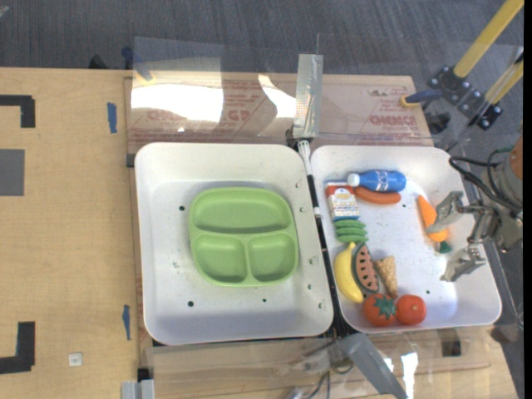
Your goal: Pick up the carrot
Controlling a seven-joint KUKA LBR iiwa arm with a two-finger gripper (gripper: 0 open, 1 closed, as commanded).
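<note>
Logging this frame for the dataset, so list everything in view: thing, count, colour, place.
bins: 2, white, side by side on the bench
divided plate: 1, green, middle of the left bin
bottle: 1, blue with white cap, top of the right bin
sausage: 1, red-orange, just below the bottle
carton: 1, red, white and green, left side of the right bin
green vegetable: 1, green, below the carton
banana: 1, yellow, lower left of the right bin
watermelon slice: 1, red with green rind, beside the banana
bread piece: 1, tan, right of the watermelon slice
tomatoes: 2, red, bottom of the right bin
carrot: 1, orange, right side of the right bin
claw: 1, grey, open, right of the carrot
</note>
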